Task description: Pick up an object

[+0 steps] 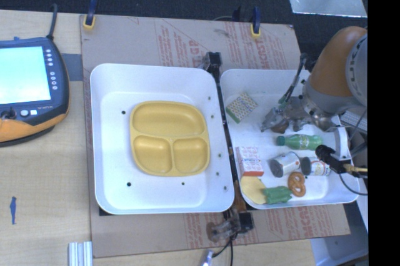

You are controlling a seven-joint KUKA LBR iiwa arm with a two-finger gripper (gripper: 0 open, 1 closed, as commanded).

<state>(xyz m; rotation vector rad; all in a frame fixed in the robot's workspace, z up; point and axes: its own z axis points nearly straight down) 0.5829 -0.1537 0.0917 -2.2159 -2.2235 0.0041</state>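
The right white bin [262, 80] holds several small objects. Among them are a checkered packet [242, 106], a green bottle [300, 141] lying on its side, a small metal can [284, 165] and a red-and-white box [251, 160]. At the bin's near edge lie a yellow disc [250, 188], a green piece [277, 195] and a pretzel [297, 183]. My gripper [279, 120] is low in this bin, just above and left of the green bottle. The grey arm [337, 77] rises behind it to the right.
The left white bin [106, 133] holds a yellow divided plate [169, 137]. A teach pendant [25, 87] lies on the bench at the far left. Blue clamps [255, 20] pin the cardboard sheet at the back. A small bottle [316, 167] lies beside the can.
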